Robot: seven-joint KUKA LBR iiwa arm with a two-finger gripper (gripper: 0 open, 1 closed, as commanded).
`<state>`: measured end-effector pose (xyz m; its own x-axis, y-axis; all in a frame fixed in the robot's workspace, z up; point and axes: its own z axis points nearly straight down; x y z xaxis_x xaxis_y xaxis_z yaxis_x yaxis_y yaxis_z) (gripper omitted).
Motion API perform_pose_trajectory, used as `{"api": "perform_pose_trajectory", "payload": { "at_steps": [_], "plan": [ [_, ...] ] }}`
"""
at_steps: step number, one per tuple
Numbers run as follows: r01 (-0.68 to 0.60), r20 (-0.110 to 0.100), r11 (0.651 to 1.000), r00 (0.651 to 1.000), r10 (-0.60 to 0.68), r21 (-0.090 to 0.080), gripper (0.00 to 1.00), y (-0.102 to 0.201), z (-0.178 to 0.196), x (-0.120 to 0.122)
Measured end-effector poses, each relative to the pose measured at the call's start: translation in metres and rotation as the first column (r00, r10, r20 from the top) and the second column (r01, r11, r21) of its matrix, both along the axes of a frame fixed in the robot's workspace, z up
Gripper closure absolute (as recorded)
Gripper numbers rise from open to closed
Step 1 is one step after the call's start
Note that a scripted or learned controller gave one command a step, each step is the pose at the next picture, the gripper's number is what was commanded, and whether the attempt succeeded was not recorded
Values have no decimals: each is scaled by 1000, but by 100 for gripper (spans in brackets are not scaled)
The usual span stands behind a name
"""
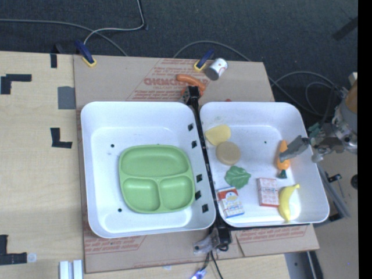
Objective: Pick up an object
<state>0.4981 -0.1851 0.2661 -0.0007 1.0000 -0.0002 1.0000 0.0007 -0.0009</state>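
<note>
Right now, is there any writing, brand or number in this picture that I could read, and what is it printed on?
"CHURCH..." in red, cut off by the bins: on the cardboard sheet under them.
Red print along the cardboard's front edge: too small to read.
Small red and white box in the right bin: label blurred.
Small box with blue trim: label blurred.

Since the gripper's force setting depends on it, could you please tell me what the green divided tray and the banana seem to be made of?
The green divided tray looks like moulded plastic, matte to satin: uniform colour, soft rounded compartment edges. The banana appears to be a plastic toy: even, bright yellow with a smooth surface, though its hardness cannot be judged.
</note>
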Motion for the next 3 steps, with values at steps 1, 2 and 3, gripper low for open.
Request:
{"api": "perform_pose_trajectory", "payload": {
  "at_steps": [1,2,3],
  "plan": [
    [-1,-3,1000,1000,1,2,0,61,-110,9],
    [0,2,1000,1000,0,0,0,90,-180,31],
    [0,1,1000,1000,0,0,0,90,-180,38]
  ]
}}
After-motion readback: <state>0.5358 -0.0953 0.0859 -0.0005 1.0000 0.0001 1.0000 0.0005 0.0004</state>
